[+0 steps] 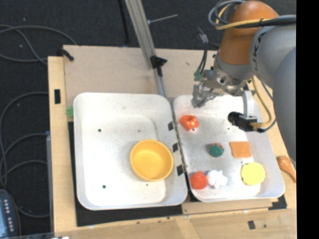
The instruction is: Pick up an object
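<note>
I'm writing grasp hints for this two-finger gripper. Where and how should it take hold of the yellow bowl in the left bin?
Probably by the rim. The yellow bowl sits upright, mouth open to the top, too wide to span whole. Come straight down from above, one finger inside the wall and one outside. The rim's left part looks best: the right side sits close to the left bin's wall, leaving an outer finger little room.

Robotics lab test bench, bare plywood board (114, 71) on dark carpet (60, 14); loose cables (20, 133) trailing over the floor, aluminium mounting rail (142, 29), industrial arm (259, 39) above two white bins (99, 113) of small toy-like objects
</note>
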Motion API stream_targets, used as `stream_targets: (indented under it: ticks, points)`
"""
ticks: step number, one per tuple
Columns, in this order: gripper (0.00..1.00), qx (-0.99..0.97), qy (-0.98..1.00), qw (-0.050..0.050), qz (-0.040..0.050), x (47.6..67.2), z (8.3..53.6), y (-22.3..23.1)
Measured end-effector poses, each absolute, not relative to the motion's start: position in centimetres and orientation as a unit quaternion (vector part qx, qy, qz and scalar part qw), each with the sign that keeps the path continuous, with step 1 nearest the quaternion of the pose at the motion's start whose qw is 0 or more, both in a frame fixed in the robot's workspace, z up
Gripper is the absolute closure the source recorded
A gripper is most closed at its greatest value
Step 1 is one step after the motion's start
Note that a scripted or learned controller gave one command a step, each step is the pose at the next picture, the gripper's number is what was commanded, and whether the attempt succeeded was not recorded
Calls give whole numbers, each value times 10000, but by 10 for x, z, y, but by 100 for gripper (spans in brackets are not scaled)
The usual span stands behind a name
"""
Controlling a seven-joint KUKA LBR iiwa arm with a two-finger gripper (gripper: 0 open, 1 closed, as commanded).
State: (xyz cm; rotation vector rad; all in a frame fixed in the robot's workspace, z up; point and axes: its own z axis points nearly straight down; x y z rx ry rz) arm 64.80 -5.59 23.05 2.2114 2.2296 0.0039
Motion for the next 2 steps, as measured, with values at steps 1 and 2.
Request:
stream_targets:
  ticks: [1,2]
  points:
    - [100,7041,7101,1,19,656,244,-6]
    - [100,7047,7095,8,6,662,232,48]
